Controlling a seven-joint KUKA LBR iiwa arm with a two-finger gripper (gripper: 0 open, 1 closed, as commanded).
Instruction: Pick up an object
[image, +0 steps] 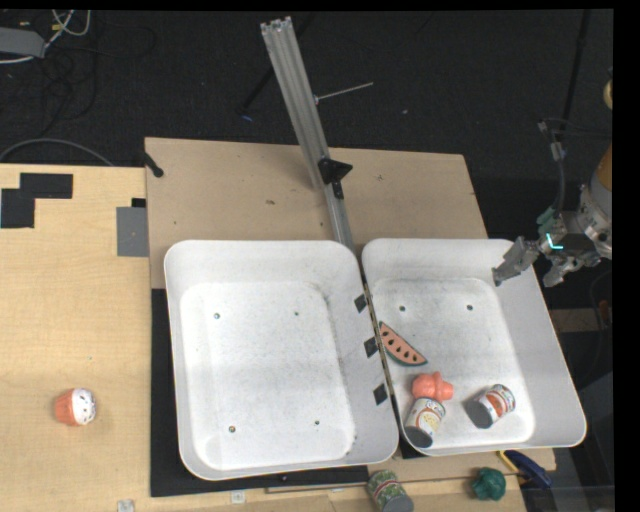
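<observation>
I see the objects clustered in the near part of the right bin (560, 400): a small can (426, 415) lying beside a second can (492, 405), an orange-red toy (431, 385) touching the first, and just beyond it a watermelon slice (401, 345). Farther and well to the right, my gripper (532, 262) hovers at the bin's far right corner; I cannot tell how its fingers stand.

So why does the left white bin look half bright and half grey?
In the camera view, the left bin has a brighter patch low on its floor and a greyer shade across the top. The right bin is lit more evenly. The tool looks small and slightly blurred, with a tiny cyan glow.
</observation>
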